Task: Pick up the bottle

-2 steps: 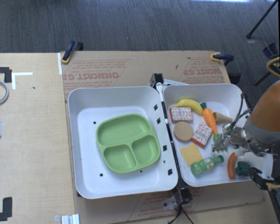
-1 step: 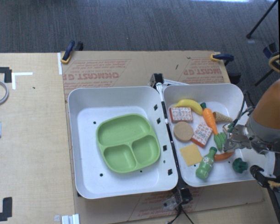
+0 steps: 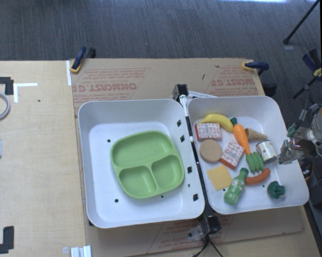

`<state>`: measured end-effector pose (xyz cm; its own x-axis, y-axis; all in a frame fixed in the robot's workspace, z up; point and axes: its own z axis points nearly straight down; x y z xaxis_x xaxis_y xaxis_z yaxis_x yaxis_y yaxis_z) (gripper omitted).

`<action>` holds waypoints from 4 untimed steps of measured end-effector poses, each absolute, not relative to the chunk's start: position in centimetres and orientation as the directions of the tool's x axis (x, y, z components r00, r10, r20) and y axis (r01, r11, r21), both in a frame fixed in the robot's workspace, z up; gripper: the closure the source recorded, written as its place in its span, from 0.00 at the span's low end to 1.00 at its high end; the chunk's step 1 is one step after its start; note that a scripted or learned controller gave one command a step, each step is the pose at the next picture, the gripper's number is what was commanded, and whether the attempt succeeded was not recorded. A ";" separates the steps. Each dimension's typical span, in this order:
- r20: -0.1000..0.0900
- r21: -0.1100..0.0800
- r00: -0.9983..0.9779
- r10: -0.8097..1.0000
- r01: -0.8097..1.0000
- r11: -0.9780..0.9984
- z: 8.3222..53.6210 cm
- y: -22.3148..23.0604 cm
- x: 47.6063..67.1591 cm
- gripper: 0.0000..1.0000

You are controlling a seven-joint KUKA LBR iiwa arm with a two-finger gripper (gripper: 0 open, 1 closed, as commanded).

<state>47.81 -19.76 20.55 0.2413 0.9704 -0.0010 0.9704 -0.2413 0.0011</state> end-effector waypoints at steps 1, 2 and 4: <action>-0.001 -0.001 0.439 0.899 0.899 -0.439 19.3 -21.6 47.7 1.00; -0.001 -0.002 0.584 0.811 0.811 -0.584 18.5 -21.4 47.7 1.00; -0.002 -0.001 0.759 0.651 0.651 -0.759 20.1 -21.5 49.0 1.00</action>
